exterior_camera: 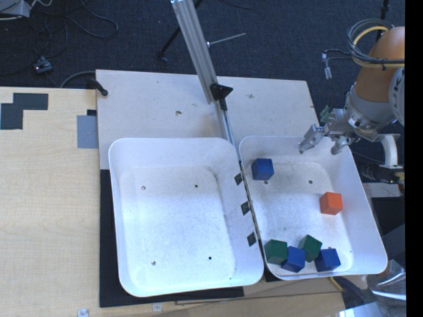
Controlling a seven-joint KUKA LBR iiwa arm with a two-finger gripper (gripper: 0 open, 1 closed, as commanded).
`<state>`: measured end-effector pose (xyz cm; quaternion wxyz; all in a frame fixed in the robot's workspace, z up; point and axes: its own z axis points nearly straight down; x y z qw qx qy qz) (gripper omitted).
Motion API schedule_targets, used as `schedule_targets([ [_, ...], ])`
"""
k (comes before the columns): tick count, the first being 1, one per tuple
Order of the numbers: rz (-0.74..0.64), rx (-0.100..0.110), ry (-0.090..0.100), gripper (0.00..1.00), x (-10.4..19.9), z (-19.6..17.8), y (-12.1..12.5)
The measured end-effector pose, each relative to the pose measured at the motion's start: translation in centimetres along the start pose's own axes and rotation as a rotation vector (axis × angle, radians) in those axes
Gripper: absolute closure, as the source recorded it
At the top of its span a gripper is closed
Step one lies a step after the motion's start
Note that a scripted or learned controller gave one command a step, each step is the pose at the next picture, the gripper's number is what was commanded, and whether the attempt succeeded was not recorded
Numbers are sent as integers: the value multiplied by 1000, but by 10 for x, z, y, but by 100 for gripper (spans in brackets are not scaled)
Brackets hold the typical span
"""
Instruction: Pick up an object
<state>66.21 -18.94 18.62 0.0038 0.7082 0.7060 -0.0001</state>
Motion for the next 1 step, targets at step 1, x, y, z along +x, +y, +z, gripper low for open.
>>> schedule_targets([
  [1,-2,4,4,0,54,76,5],
])
